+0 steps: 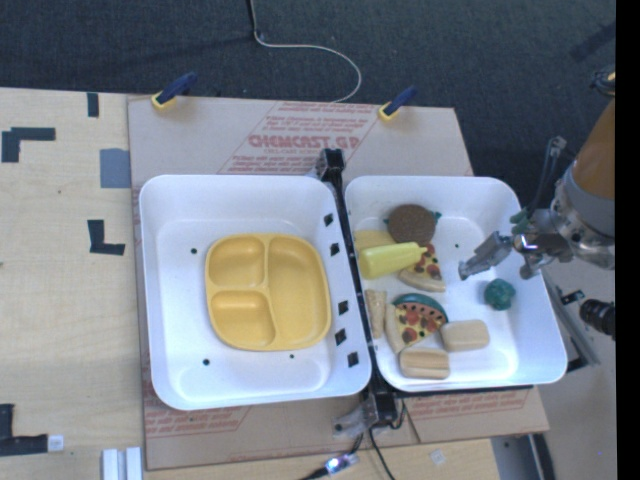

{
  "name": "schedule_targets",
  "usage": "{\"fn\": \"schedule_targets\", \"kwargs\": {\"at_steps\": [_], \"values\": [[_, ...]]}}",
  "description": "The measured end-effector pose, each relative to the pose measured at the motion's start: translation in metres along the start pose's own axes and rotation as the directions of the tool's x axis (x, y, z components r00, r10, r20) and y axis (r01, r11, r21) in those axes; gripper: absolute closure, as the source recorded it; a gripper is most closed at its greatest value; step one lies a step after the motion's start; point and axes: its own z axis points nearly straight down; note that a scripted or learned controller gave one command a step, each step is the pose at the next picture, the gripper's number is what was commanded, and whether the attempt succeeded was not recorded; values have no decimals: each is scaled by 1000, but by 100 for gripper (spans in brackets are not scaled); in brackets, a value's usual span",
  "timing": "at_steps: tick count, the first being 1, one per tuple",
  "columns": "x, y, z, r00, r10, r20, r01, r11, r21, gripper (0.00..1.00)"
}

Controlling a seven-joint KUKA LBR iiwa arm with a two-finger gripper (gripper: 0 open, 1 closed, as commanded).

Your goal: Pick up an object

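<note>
We see the pincer (492, 253) low over the right bin (530, 368), reaching in from the right edge. Its fingers look spread, nothing between them. Just below and to the right of the fingertips sits a small green ball-like toy (499, 292), apart from the pincer. Other candidates are bunched along the bin's left side: a brown round cookie-like piece (410, 222) at top, a yellow block (389, 259) under it, a pizza slice (428, 269) touching the block's right end, a second pizza slice (418, 319) lower, and two tan bread-like pieces (464, 335) (424, 364) near the bottom wall. A pale stick piece (376, 313) lies against the divider. The left bin (170, 368) holds a yellow sectioned plate (268, 291), roughly centred. Both bins rest on cardboard (290, 138) on the counter (60, 268).
</note>
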Motion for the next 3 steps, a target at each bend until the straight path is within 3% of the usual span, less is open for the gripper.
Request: {"fn": "schedule_targets", "kwargs": {"at_steps": [1,3], "values": [[0,2,-4,1000,-3,2,3,1000,-9,0],[1,10,89,1000,-2,1,2,1000,-4,0]]}}
